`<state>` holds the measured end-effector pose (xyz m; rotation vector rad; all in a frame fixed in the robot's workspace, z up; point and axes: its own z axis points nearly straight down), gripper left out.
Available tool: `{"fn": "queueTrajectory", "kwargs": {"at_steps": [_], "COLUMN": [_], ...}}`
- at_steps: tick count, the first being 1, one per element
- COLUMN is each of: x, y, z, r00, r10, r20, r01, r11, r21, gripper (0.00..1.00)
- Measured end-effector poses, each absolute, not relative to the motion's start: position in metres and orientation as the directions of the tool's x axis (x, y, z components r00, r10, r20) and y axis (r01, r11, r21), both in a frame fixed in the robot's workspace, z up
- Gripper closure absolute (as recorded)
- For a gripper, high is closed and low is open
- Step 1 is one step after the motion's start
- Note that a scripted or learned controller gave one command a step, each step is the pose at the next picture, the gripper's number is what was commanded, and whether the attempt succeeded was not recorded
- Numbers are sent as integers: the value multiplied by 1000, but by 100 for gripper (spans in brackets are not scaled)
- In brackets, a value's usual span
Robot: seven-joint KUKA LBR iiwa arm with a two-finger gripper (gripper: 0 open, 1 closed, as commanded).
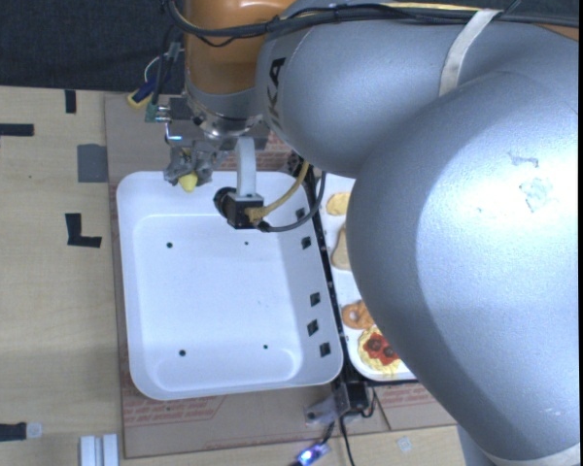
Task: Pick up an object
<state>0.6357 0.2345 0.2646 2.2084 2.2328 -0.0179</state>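
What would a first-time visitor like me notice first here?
The huge grey arm, orange-banded near the wrist, covers the view's right half. Its gripper hangs over the far corner of the left white bin, a small yellow thing at its tip. From the right bin peek orange and red items.

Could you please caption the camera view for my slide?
Gripper, a small yellow object at its tip, at the far corner of the left bin.
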Motion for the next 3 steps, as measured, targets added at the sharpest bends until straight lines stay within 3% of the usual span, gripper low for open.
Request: {"fn": "queueTrajectory", "kwargs": {"at_steps": [3], "x": [636], "y": [235], "z": [293], "r00": [-15], "r10": [1000], "r20": [-14], "r01": [1000], "r11": [14], "r21": [-11], "gripper": [100]}}
